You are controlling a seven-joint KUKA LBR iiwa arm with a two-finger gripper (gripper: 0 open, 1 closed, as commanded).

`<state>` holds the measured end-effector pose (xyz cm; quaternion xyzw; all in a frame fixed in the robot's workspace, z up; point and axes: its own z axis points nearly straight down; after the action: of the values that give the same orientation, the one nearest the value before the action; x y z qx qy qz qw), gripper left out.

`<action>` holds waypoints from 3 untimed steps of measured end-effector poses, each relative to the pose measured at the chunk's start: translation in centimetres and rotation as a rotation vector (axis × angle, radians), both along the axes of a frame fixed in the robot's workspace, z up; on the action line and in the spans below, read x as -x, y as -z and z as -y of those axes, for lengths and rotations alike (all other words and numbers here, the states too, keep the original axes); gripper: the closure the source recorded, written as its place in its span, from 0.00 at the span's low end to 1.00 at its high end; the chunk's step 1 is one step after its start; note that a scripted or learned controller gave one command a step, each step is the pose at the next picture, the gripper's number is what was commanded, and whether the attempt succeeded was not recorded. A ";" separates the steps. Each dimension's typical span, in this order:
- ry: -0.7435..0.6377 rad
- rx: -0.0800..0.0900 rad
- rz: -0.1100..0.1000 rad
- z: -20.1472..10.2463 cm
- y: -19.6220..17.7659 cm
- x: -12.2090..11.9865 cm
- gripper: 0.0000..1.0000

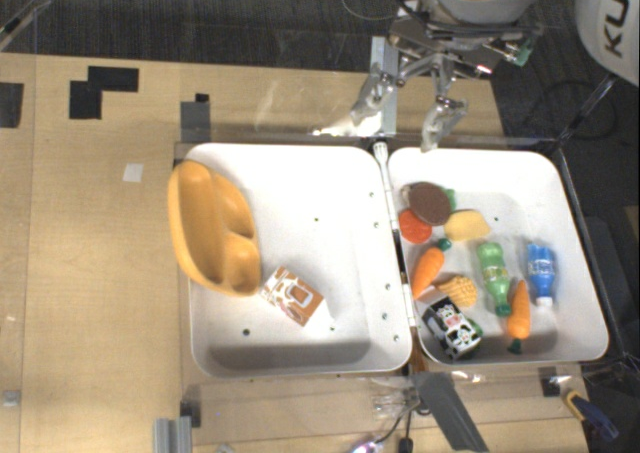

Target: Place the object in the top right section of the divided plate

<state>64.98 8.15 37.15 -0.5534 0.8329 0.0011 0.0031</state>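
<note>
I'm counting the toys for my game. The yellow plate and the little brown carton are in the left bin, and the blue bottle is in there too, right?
Not quite. The camera view shows the blue bottle in the right bin, beside the green bottle. The yellow plate and the little brown carton are in the left bin, as you said.

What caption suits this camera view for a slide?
Open gripper hovers above the bins' far edge; yellow divided plate and small carton in left bin, toy food in right bin.
</note>
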 end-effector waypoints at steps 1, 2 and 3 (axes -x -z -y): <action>-0.410 0.001 0.002 2.7 -5.8 -1.2 0.00; -0.762 0.001 0.000 9.7 2.5 -2.0 0.00; -1.125 -0.001 0.001 18.2 9.8 -2.0 0.00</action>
<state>66.93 -10.07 27.37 -0.9123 0.4094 0.0027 0.0024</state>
